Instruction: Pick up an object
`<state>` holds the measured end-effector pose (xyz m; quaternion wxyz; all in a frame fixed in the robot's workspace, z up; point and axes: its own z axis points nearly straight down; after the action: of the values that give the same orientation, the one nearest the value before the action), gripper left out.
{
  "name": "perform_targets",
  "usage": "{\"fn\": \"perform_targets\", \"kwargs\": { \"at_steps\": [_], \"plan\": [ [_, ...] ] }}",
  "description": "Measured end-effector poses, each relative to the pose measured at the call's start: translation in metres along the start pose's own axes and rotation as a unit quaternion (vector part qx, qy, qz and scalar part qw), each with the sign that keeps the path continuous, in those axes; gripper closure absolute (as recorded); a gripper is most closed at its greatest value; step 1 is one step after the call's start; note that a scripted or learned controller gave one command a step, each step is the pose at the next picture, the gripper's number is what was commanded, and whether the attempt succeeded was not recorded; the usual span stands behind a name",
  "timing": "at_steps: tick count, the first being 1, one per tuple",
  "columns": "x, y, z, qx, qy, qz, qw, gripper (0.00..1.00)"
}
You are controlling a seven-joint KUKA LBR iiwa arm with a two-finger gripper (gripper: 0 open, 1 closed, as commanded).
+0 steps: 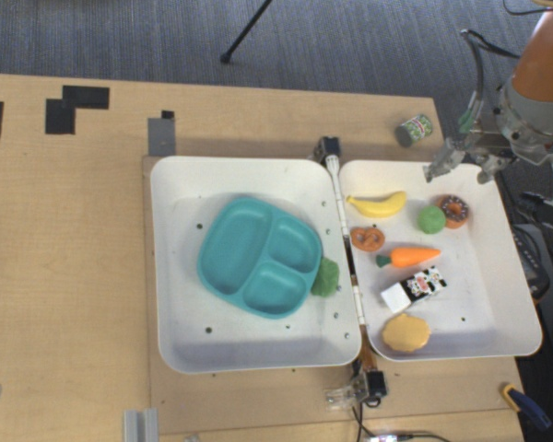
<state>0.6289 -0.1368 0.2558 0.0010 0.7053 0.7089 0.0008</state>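
Grey gripper (464, 161) hangs open, fingers apart, at two o'clock above my right bin (498, 325), holding nothing.

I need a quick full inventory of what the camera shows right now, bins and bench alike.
Divided plate: 1, teal, left bin.
Green lump: 1, green, left bin, against the plate's right edge.
Banana: 1, yellow, right bin, top left.
Green ball: 1, green, right bin.
Doughnut: 1, brown with sprinkles, beside the ball.
Round orange piece: 1, right bin, left side.
Carrot: 1, orange, right bin, middle.
Small carton: 1, white and black, below the carrot.
Yellow round item: 1, right bin, bottom.
Can: 1, green-grey, on the bench above the right bin.
Bins: 2, white.
Gripper: 1, grey, over the right bin's top edge.
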Motion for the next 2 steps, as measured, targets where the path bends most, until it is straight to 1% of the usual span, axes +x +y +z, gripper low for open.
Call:
{"fn": "perform_targets", "kwargs": {
  "at_steps": [1,2],
  "plan": [
    [0.040,-0.008,0.130,0.003,0.001,-0.001,1.0000,0.00],
    [-0.039,0.029,0.111,-0.001,-0.001,0.001,1.0000,0.00]
  ]
}}
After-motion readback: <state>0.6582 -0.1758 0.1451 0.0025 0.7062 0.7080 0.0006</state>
